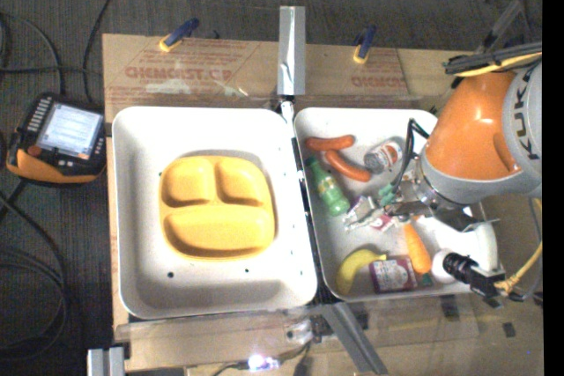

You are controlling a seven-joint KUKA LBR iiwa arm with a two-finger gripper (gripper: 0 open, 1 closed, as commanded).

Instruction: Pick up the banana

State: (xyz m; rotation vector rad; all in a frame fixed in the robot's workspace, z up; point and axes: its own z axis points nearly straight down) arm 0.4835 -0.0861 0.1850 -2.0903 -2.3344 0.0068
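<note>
The yellow banana [353,265] lies curved at the near edge of the right bin [310,198], beside a maroon packet [392,275]. My gripper [370,213] hangs over the middle of that bin, a little beyond the banana and apart from it. The arm's grey and orange wrist [471,141] covers the bin's right side.
Two orange sausages [339,152], a green bottle [331,192], a small can [384,158] and an orange carrot [417,249] crowd the right bin around the gripper. The left bin [132,189] holds a yellow divided plate [218,205]. A teach pendant [62,136] sits left of the bench.
</note>
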